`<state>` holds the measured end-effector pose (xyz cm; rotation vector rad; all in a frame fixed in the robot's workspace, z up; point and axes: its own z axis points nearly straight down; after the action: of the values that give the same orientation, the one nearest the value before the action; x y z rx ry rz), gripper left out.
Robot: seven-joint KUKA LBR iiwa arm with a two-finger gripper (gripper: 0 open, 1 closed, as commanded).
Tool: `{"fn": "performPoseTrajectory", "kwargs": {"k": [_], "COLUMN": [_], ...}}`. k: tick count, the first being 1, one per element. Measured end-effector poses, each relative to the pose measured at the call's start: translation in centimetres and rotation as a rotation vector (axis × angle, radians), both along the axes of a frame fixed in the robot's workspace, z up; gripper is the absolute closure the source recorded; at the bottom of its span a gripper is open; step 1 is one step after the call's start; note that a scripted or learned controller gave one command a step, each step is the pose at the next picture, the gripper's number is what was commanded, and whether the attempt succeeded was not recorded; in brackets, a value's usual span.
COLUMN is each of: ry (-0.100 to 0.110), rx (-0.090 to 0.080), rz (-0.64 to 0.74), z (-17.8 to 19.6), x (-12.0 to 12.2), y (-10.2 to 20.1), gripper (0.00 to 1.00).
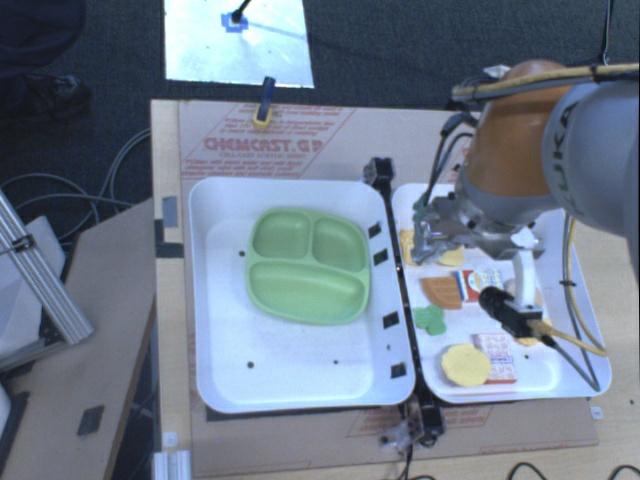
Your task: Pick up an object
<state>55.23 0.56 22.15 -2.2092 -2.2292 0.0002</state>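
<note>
Two white bins sit side by side on the bench. The left bin [215,368] holds a green plate [305,265] with three parts. The plate lies flat, a bit nearer the far edge of its bin than the near edge.

The right bin [565,380] holds small things. A round yellow thing [466,365] lies near the bin's near edge. A red and white packet [497,354] touches it on the right. A little green thing [430,319] lies by the left edge, close to the wall between the two bins. Just past it, toward the far edge, is an orange piece [440,291]. A second red and white packet [470,284] lies right beside the orange piece.

The gripper [424,245] is down low in the right bin, near its far left corner. A small yellow piece [452,258] lies just beside it. The orange piece is close in front of it. I cannot tell how far open the gripper is. I cannot see anything held in it.

The big grey and orange arm [530,138] covers the far right part of that bin.
</note>
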Motion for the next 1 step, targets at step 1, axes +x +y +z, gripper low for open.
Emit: {"fn": "performPoseTrajectory", "kwargs": {"k": [1], "ry": [0.001], "rx": [-0.001], "rz": [0.000], "z": [-0.51], "x": [-2.40], "y": [3.74], "gripper": [1.00]}}
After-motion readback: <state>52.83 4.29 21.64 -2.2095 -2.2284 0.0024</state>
